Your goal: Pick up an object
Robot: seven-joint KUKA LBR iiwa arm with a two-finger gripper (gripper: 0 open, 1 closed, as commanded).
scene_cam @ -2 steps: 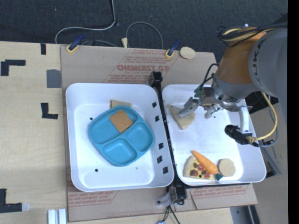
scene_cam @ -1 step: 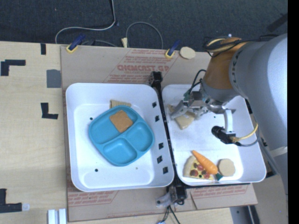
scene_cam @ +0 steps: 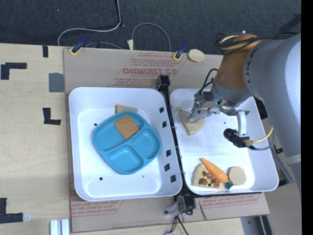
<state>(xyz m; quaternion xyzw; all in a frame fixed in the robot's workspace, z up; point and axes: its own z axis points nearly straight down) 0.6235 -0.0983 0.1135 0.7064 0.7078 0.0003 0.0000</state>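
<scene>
camera view: arm reaches in from right, wrist bent down over right bin. gripper touching pale wedge just below-left; grip state cannot tell, tips blurred. wedge partly hidden.

Even, bright overhead lighting; soft shadows inside the white bins; mild glare, slightly soft focus throughout.

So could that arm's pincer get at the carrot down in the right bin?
Probably yes. The carrot lies uncovered in the right bin, resting on the pizza slice beside a round biscuit. The pincer hovers over the same bin near a pale wedge, with nothing between.
</scene>
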